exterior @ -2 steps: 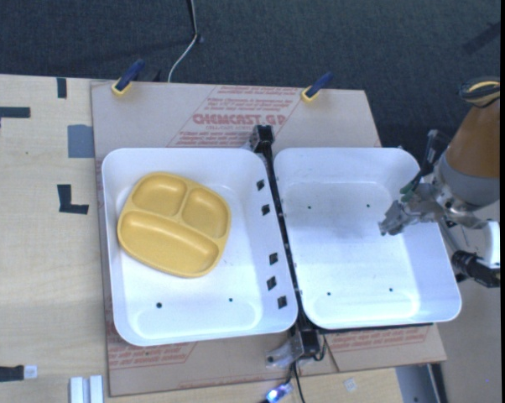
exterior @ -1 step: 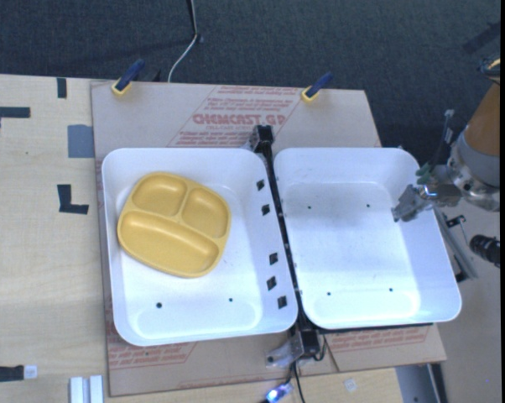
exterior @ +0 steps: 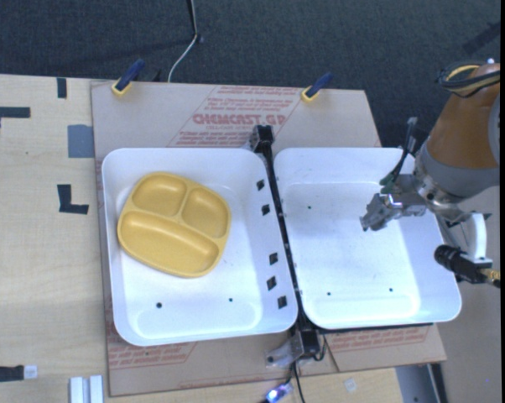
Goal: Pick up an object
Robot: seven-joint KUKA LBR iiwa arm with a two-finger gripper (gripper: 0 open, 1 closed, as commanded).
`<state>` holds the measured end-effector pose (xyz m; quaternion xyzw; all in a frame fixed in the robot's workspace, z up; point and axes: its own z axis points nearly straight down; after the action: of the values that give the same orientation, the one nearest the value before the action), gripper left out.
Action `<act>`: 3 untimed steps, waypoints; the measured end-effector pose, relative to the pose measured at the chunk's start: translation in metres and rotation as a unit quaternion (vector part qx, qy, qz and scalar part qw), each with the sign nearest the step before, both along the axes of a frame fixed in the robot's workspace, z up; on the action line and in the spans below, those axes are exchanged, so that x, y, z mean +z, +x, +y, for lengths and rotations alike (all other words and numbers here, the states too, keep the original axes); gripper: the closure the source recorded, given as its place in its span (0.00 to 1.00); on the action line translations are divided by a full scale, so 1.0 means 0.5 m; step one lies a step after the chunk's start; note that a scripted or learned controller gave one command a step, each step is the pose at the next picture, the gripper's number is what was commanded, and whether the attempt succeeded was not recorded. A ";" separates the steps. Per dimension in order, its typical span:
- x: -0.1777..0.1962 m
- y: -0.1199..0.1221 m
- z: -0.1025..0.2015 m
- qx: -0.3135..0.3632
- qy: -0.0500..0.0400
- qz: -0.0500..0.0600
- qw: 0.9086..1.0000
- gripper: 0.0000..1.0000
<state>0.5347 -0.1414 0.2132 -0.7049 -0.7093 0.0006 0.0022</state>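
Observation:
A yellow divided plate [exterior: 174, 223] with three compartments lies in the left bin [exterior: 194, 321], toward its upper left. My gripper [exterior: 375, 217] hangs over the right part of the right bin [exterior: 353, 300], far from the plate, on the grey arm with the orange band [exterior: 462, 133]. It points left and down toward the bin floor. I see nothing held at its tip.
A black divider strip [exterior: 273, 225] runs between the two bins. Both bins rest on a cardboard sheet [exterior: 236, 116] held by two blue and yellow clamps [exterior: 128, 75] at its far edge. A black cable [exterior: 188, 23] runs off at the top.

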 end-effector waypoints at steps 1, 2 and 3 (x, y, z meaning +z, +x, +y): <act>-0.019 -0.011 0.114 0.000 0.000 0.000 1.000 1.00; -0.017 -0.048 0.219 0.000 0.000 0.001 1.000 1.00; 0.011 -0.057 0.334 0.001 0.000 -0.001 1.000 1.00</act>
<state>0.5062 0.0257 0.2187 -0.7042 -0.7100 0.0002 0.0016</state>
